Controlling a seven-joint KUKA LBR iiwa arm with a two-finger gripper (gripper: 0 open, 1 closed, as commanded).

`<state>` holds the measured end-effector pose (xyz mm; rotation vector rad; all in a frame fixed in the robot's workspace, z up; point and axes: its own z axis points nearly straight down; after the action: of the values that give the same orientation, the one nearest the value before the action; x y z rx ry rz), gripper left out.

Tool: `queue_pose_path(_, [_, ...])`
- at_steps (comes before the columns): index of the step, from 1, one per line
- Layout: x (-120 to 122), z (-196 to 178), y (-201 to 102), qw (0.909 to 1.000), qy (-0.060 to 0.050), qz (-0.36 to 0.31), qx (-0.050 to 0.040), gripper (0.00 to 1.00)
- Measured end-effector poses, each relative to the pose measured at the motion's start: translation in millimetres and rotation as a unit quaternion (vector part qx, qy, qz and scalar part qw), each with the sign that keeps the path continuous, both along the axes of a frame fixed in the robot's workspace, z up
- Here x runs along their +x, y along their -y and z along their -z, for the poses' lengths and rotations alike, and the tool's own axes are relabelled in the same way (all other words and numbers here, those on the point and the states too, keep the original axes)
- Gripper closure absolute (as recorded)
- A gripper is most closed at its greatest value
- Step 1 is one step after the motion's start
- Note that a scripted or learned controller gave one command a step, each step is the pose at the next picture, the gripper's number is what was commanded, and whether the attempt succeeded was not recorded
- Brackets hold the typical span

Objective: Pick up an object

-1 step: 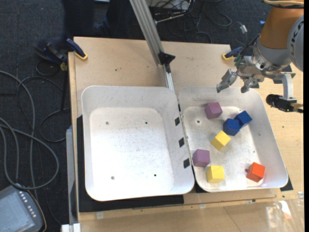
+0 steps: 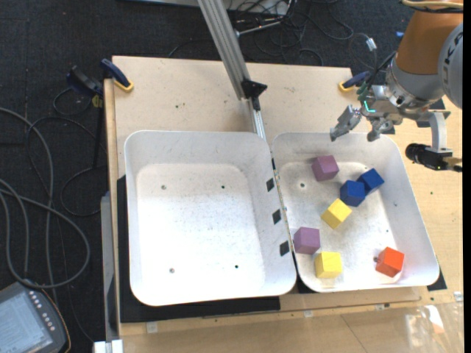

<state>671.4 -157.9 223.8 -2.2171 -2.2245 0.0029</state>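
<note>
The desk [image 2: 191,94] carries two white bins side by side, and the left bin [image 2: 147,271] lies well away from the fingers, to their lower left. The right bin [image 2: 416,230] lies just below the fingers and holds all the blocks. The arm [image 2: 430,46], grey with an orange band, comes in from the right, and its fingers [image 2: 362,126] hang over the far edge of the right bin, spread apart, with nothing between them. Nearest below them, a little to the left, is a purple block [image 2: 324,168]. Two blue blocks [image 2: 354,192] [image 2: 372,179] touch each other right below the fingers, slightly farther down than the purple one. A yellow block [image 2: 338,213] lies below the blue pair, close to it. A second purple block [image 2: 307,239] sits farther down and to the left, and a second yellow block [image 2: 328,264] is just beside it at the near edge. An orange block [image 2: 390,261] rests at the near right corner, far below the fingers.
</note>
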Motion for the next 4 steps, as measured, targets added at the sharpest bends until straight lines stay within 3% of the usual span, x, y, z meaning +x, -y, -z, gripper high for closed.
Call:
queue_pose_path(3, [6,131,0,1.0,-0.001,0.0,0.0005,0.0])
queue_pose_path(4, [7,118,0,1.0,0.002,-0.001,-0.0007,1.0])
